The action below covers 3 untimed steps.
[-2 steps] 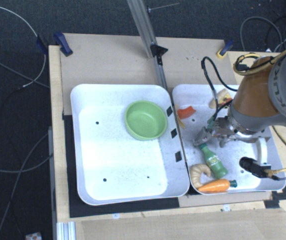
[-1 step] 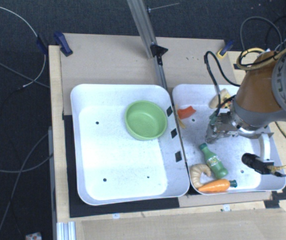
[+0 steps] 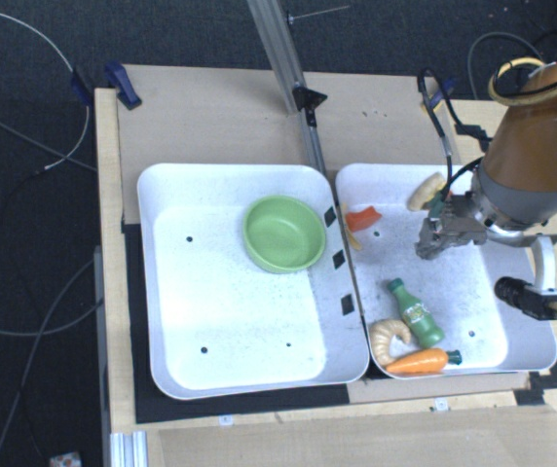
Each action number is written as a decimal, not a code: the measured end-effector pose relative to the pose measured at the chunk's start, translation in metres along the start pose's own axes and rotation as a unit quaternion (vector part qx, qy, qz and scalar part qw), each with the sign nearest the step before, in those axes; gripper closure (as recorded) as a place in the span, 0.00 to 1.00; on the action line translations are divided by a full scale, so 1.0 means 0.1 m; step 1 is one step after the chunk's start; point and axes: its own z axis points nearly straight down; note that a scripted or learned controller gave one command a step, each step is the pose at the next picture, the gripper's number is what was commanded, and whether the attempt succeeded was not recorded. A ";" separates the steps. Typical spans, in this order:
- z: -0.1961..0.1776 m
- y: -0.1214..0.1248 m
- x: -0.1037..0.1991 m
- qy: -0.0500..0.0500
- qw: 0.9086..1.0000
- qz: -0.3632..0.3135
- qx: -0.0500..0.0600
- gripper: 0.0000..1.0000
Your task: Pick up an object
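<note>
Hand (image 3: 436,239) over right bin (image 3: 473,290): 1 bottle (image 3: 416,313), 1 carrot (image 3: 419,362).

Both bins, left (image 3: 176,290) and right (image 3: 473,290): white plastic, smooth, slight sheen, fine dark specks. Bowl (image 3: 284,233): green plastic, smooth, semi-gloss. Bottle (image 3: 417,314): green plastic, glossy w/ label. Carrot (image 3: 417,362): orange, smooth, looks like plastic. Surface (image 3: 210,115): tan board, matt, wood or fibreboard. Floor (image 3: 25,212): dark carpet, rough, matt. Pole (image 3: 271,27) above bins: bare metal, brushed look. Arm (image 3: 537,154): orange band glossy, grey shell smooth. Tool (image 3: 437,239): grey metal, dull finish. Clamps (image 3: 121,86) at the board's edge: blue plastic.
</note>
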 end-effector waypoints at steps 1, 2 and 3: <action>-0.40 0.02 0.00 0.000 1.000 0.000 -0.001 1.00; -0.50 0.02 0.57 0.001 1.000 -0.003 0.000 1.00; -0.57 -0.15 1.06 0.002 1.000 -0.003 0.007 1.00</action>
